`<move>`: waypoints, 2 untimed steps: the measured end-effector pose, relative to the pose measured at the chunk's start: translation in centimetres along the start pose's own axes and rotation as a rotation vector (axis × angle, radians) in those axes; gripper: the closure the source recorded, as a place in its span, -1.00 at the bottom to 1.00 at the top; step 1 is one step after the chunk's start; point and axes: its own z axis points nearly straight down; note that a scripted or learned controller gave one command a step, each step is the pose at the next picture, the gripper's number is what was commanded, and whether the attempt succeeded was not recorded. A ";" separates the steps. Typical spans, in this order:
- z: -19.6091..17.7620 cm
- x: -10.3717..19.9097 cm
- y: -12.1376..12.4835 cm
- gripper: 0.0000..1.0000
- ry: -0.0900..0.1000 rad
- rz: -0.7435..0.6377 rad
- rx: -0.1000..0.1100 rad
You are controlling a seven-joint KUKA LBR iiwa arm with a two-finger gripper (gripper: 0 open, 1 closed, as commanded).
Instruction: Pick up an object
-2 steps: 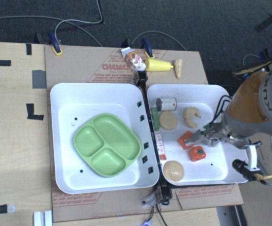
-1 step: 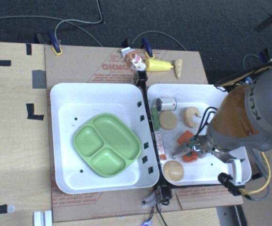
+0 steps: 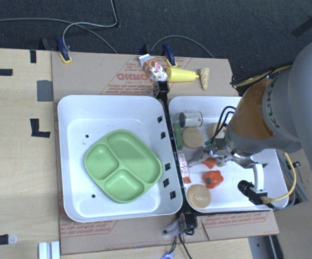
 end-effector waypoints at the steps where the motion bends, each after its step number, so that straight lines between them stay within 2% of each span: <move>1: -1.0 -0.1 0.0 1.00 -0.003 0.001 -0.001; 2: -1.0 -0.1 0.0 -1.00 -0.003 0.001 -0.001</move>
